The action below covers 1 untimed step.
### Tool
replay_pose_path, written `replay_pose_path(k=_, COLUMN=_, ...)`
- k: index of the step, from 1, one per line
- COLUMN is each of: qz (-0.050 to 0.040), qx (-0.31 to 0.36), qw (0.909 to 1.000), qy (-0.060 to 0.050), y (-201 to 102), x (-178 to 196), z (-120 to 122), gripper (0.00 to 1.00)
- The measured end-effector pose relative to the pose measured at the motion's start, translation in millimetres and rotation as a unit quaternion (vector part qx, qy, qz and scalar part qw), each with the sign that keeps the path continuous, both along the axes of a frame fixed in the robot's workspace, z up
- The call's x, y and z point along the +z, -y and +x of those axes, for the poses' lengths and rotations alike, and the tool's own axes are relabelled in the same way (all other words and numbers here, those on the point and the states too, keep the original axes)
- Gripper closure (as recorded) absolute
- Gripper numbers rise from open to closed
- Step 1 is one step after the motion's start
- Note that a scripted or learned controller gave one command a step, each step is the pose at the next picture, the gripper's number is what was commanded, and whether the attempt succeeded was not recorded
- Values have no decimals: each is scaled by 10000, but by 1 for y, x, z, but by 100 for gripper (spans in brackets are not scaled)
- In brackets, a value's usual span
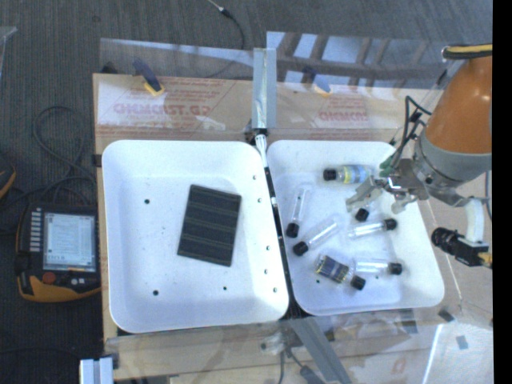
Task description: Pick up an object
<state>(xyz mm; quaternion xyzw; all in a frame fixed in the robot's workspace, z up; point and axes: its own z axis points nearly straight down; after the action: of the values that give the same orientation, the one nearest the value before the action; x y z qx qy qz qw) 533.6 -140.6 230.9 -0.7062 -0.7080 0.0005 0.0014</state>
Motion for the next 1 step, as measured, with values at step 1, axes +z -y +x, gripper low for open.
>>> replay_pose_path(k=1, qz=-3, qx=254, qw=9997, qy=-2, y=57, x=-64, z=0, gripper=0)
